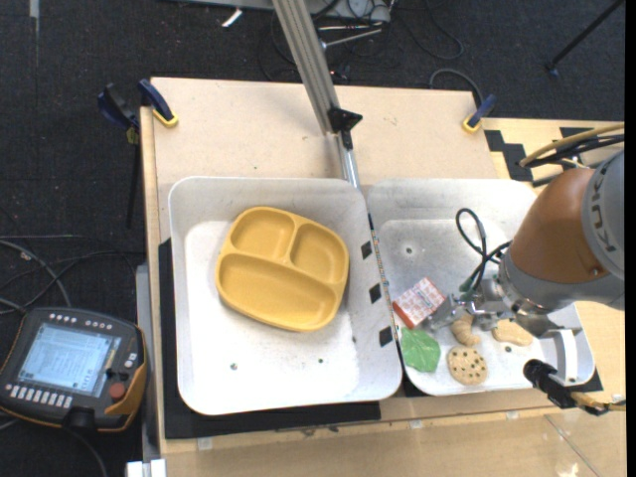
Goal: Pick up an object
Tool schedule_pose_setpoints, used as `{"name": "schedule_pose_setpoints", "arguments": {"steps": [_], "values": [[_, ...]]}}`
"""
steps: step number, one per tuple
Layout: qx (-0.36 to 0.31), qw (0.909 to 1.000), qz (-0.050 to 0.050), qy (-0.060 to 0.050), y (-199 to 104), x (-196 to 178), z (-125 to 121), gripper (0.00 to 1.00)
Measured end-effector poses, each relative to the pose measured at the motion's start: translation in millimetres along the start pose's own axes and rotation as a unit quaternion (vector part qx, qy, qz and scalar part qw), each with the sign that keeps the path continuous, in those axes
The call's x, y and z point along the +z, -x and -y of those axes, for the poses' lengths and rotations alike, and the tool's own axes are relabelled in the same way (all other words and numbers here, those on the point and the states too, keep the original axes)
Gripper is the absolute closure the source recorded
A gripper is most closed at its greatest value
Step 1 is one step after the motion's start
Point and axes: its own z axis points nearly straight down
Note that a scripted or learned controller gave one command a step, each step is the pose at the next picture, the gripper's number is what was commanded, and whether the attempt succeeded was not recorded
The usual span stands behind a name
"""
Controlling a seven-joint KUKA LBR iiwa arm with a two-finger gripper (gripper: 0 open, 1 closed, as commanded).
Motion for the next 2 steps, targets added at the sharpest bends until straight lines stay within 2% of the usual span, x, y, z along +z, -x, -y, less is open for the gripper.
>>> {"name": "schedule_pose_setpoints", "arguments": {"steps": [1,2], "values": [[0.0,1.0,0.001,0.002,0,-12,-1,1.0],[-0.002,1.0,0.001,0.005,-6,-74,-3,1.0]]}}
